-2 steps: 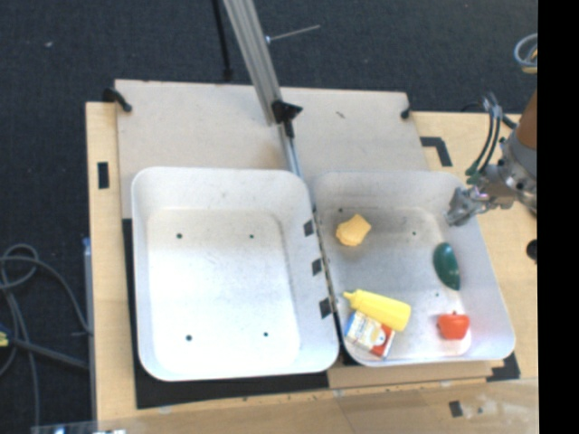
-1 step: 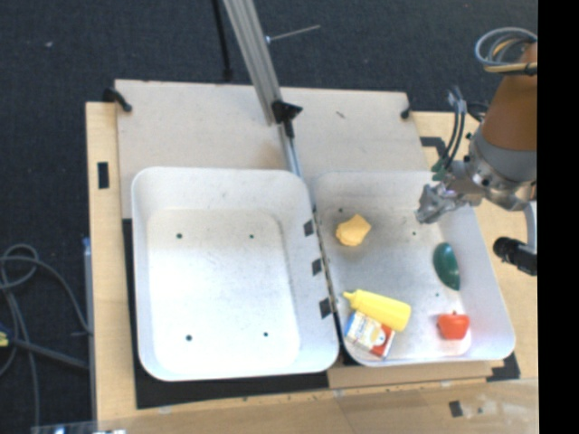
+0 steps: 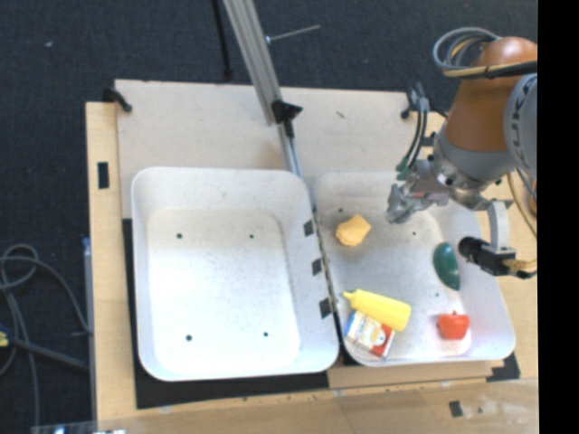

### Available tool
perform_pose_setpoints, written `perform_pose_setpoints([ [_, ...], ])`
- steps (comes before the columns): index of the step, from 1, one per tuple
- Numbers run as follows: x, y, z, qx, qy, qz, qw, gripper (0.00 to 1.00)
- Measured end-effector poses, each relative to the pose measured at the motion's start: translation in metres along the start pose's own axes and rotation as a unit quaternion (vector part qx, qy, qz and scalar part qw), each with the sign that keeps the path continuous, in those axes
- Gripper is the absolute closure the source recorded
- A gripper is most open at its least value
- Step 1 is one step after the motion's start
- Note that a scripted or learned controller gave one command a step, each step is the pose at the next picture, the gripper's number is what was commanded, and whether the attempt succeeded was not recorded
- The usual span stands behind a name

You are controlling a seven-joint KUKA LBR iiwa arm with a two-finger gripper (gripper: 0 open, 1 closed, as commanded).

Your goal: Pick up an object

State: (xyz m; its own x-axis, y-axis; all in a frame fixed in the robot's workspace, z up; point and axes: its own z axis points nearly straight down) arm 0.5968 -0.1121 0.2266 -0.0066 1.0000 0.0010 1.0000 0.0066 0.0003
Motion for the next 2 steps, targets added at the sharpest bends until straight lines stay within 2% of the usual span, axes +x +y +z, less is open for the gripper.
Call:
perform_pose_setpoints([
  [1, 0.057, 0.015, -0.012, -0.001, 0.000, -0.001, 1.0000, 1.00],
  [2, 0.108, 0.029, -0.003, 0.000, 0.000, 0.000, 1.0000, 1.00],
])
